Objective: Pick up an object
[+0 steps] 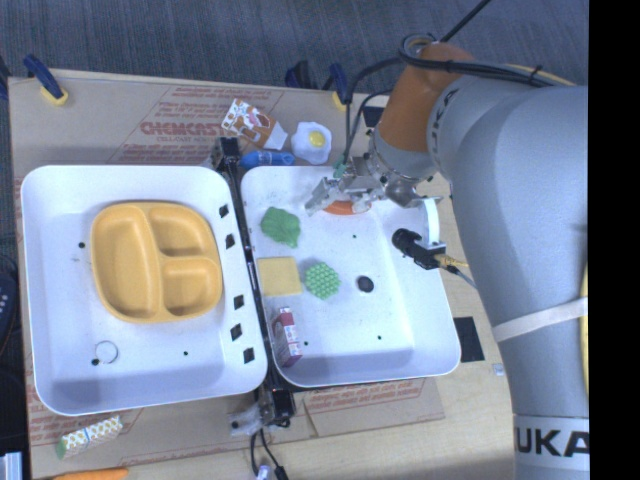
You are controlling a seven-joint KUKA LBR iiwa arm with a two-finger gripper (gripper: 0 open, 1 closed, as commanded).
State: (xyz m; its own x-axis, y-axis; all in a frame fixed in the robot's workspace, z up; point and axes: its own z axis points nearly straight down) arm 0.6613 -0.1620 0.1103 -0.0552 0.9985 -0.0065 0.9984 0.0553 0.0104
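Outside the bins, along the far edge of the bench from left to right: a blue clamp [45, 80], a small printed packet [244, 120], a blue item [266, 158] and a white-and-yellow object [312, 140].

The left bin [45, 298] holds a yellow divided tray [157, 259] and a small clear ring [105, 351] near its front left corner.

The right bin [425, 333] holds, left to right: a green crumpled object [281, 225] toward the far side, a pale yellow block [279, 276], a small red-labelled bottle [287, 334] lying near the front left corner, a green bumpy ball [321, 280] and a small dark disc [365, 285].

My claw [335, 193] sits over the far side of the right bin. I cannot tell how far it is open. An orange object [340, 207] lies just under and beside my claw tips; I cannot tell whether it is gripped. The green crumpled object lies near, to the left of my claw.
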